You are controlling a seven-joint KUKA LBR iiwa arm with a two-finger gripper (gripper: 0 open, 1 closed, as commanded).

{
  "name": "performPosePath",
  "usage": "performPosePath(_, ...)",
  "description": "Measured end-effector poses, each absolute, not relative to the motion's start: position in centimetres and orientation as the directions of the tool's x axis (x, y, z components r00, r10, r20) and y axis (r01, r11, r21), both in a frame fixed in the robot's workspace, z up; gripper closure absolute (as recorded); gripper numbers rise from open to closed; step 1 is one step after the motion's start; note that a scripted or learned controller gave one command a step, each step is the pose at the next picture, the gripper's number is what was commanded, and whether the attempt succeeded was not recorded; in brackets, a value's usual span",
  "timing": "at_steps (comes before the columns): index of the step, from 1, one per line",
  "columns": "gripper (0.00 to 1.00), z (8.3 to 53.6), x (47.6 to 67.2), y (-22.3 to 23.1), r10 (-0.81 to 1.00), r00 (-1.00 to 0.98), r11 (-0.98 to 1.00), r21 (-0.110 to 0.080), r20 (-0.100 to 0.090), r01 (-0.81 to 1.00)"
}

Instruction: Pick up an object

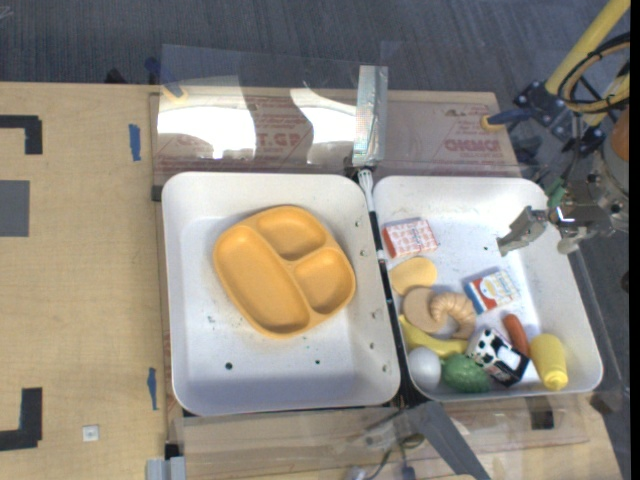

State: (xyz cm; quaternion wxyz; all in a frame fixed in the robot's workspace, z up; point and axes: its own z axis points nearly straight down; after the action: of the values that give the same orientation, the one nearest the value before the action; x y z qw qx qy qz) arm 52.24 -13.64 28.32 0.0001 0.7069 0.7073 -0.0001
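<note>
Hovering over the right bin's far right corner, my pincer is carrying nothing; its spread I cannot tell. Toy foods are crowding the bin's near edge.

**Two bins, one plate, a crowd of toy food**

On the desk two white bins sit side by side. The left bin holds a yellow divided plate, tilted a little in the frame. The right bin is crowded toward its lower left: a red-and-white card near the top, a yellow slice below it, a croissant, a banana, a white egg, a green vegetable, a black-and-white toy, a small blue-edged box, a red sausage and a yellow bottle. The hand hangs over the right bin's upper right part, apart from the pile.
</note>
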Motion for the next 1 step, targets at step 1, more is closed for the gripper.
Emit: performPosePath(1,0.00,14.67,47.73,-11.34,0.906,0.423,-0.423,-0.009,-0.001,0.906)
